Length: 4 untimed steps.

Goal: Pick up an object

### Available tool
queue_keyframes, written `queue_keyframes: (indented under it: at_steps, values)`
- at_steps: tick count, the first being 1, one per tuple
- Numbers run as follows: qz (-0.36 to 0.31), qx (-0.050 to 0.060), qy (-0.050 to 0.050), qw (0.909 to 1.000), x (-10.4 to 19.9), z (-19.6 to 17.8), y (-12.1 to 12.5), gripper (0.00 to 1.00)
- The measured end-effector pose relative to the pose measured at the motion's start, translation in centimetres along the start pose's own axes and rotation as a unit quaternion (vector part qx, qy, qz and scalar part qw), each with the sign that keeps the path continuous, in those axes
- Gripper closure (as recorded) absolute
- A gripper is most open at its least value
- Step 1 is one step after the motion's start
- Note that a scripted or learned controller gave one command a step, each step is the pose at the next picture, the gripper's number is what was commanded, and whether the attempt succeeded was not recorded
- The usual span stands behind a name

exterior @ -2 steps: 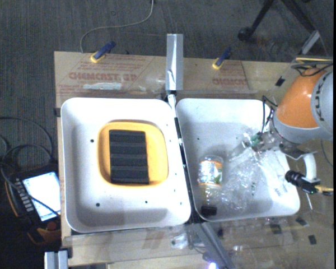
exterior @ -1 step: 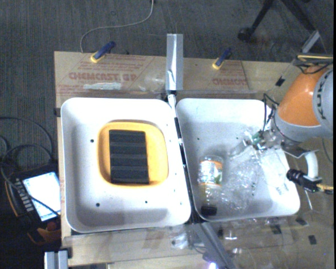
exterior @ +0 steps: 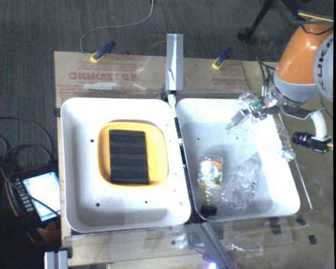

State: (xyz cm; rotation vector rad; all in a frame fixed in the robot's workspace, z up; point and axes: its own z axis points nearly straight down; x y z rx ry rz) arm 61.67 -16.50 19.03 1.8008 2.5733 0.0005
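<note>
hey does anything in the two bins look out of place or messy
Mostly tidy. The left bin holds a yellow sponge lying flat. In the right bin, a clear bottle lies on its side beside crumpled clear plastic.

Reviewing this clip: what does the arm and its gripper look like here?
The arm has a rounded orange band with dark lettering at the frame edge, above a grey wrist section. The gripper is slim, pale and metallic, with a small green spot near its base. A short black cylindrical part juts out below the wrist.

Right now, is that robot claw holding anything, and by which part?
It cannot be told. The gripper sits over the right bin's far corner among clear plastic, too blurred to judge.
</note>
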Motion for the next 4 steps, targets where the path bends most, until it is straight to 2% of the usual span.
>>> queue_keyframes:
  at_steps: [1, 2, 3, 4]
  values:
    - [-0.063, 0.0, -0.001, 0.998, 2.8, 2.5, 6.5, 1.0]
    - [-0.184, 0.006, 0.002, 0.9829, 0.4, 9.6, 5.3, 1.0]
    - [-0.128, -0.001, 0.0, 0.9917, -1.7, 9.5, 3.9, 1.0]
    - [-0.073, 0.0, 0.0, 0.9973, 7.7, -0.8, 5.2, 1.0]
